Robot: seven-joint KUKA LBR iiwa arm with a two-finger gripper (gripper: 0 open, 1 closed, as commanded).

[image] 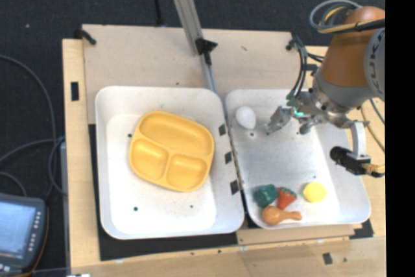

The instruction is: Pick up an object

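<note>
Yellow tray (172,150): smooth glossy plastic. Bins (117,204): matt white, speckled. Table (142,55): matt, wood-like board. Mast (183,0): ribbed metal.

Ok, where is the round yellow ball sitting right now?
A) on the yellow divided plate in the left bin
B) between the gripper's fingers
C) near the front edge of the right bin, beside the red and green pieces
C: the round yellow ball lies in the right white bin near its front edge, just right of the small red piece and the green piece, well below the gripper.
</note>
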